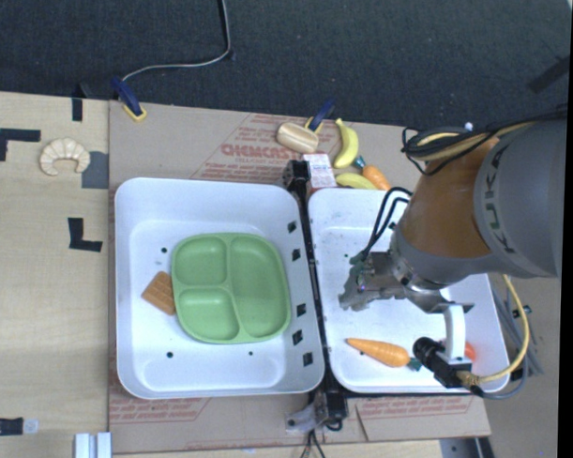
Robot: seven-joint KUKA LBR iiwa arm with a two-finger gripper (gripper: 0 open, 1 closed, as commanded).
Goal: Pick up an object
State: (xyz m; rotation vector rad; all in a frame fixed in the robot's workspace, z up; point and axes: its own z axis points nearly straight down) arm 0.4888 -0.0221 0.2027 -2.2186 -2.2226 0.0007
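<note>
white bins side by side; left bin [135, 265] holds a green divided plate [232, 288], a tan cracker-like piece [159, 292] tucked at its left edge. right bin [339, 216] holds an orange carrot [380, 352] near its front wall. gripper [357, 292] low over the bin floor, above the carrot and apart from it; open or closed, cannot tell. croissant [64, 155] on the bench far left; banana [347, 146] behind the bins

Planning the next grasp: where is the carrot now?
The carrot lies in the right bin, near its front edge, just below the gripper.
</note>
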